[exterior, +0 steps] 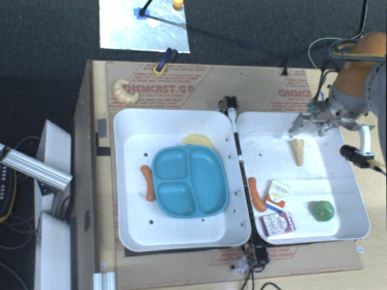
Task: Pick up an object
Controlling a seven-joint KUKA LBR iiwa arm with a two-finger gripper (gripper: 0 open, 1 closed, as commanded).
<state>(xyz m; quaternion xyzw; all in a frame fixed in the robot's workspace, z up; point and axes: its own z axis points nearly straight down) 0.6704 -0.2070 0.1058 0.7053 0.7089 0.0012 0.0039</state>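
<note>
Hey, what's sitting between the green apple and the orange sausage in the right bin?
In the camera view, two small cartons lie between the green apple and the orange sausage: a yellow-and-white carton and, nearer the bin's front edge, a purple carton.

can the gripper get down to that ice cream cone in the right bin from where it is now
Probably yes. The gripper hangs near the back of the right bin, and the cone lies on the bin floor just in front of it, apart from the other items, with nothing on top of it.
</note>
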